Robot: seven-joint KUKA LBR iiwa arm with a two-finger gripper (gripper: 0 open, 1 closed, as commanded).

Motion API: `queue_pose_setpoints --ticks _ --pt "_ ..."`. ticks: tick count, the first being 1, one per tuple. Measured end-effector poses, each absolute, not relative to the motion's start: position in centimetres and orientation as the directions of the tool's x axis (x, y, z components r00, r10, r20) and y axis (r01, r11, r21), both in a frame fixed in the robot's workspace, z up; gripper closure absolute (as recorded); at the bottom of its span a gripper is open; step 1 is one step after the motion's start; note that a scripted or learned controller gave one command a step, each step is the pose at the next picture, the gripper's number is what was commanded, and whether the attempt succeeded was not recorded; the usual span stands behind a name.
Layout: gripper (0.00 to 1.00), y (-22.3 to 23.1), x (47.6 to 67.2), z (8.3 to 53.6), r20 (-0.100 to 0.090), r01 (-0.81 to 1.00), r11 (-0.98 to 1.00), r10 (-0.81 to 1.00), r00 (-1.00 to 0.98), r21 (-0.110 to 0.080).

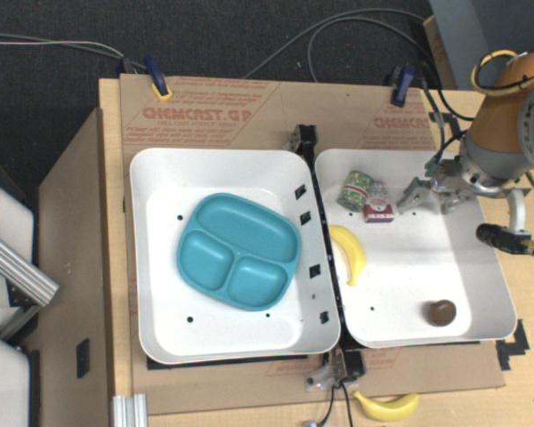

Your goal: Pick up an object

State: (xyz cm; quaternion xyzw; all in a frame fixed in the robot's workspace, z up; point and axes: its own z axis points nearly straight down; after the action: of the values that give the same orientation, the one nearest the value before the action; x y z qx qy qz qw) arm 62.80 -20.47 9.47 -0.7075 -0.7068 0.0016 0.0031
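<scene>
Gripper at upper right, over right bin, fingers spread, holding nothing; small red-white box just left, banana lower.

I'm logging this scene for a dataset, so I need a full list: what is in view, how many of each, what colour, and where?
bins: 2, white, side by side on the bench.
tray: 1, teal, three compartments, in the left bin.
banana: 1, yellow, right bin, along its left wall.
second banana: 1, yellow, on the bench below the bins.
wrapper: 1, green and white, crumpled, upper part of the right bin.
packet: 1, red and white, touching the wrapper.
brown ball: 1, lower right of the right bin.
clamps: 2, blue, on the cardboard's top edge.
cables: several, dark, behind the bench.
arm: 1, grey and orange, from the right.
hand: 1, over the right bin, beside the packet.
</scene>
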Motion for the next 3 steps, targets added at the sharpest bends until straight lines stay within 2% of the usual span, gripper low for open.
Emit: queue_pose_setpoints --ticks 1,2,3 --pt "0.00 -20.4 62.8 8.5 0.001 1.000 0.000 1.000 0.000 -0.004" --pt "1.00 -20.4 63.0 9.7 0.000 1.000 0.001 1.000 -0.001 0.000" --pt "1.00 -21.2 63.8 15.6 -0.003 1.000 0.001 1.000 -0.001 0.008"
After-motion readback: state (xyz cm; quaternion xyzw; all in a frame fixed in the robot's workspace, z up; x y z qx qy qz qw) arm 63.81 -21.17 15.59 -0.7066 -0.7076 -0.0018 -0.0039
